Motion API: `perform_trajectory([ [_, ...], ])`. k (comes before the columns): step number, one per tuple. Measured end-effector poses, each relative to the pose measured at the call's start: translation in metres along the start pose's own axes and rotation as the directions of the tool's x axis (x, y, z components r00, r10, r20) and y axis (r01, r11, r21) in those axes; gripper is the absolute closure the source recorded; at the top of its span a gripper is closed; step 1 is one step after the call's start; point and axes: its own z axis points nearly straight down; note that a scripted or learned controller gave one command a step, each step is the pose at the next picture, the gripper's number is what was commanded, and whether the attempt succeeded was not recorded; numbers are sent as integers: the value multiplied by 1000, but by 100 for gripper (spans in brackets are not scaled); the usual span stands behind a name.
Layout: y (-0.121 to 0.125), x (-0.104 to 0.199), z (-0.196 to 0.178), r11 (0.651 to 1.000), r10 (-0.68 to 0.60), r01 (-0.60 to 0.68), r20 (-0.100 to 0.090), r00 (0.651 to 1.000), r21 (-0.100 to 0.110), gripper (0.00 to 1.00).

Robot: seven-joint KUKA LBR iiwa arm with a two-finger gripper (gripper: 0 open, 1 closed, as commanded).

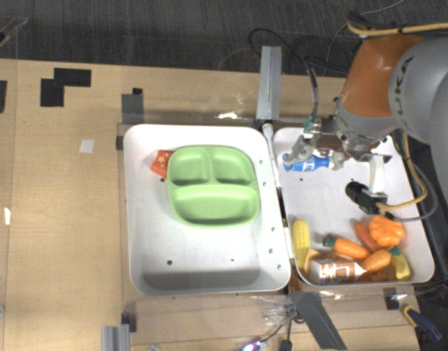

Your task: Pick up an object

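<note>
One-armed, hovering with the gripper (321,148) over the blue object (308,164) near the right bin's (327,199) far-left corner, probably favouring it for lying apart from the near-edge toy-food pile (354,258), grip state impossible to tell.

- No words or numbers can be read anywhere.
- The brown bottle (339,270), lying well below the gripper (309,154) at the near end of the right bin (322,203), has a label with white letters. They are too small and blurry to read.
- The blue thing (309,164) just under the gripper has white marks, too blurry to read.
</note>
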Motion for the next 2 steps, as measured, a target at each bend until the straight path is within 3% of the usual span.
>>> perform_trajectory([
  [1, 2, 1, -11, 1000, -3, 3, -1, 1000, -4, 100],
  [2, -1, 18, -11, 996, 95, -95, -1, 996, -1, 100],
])
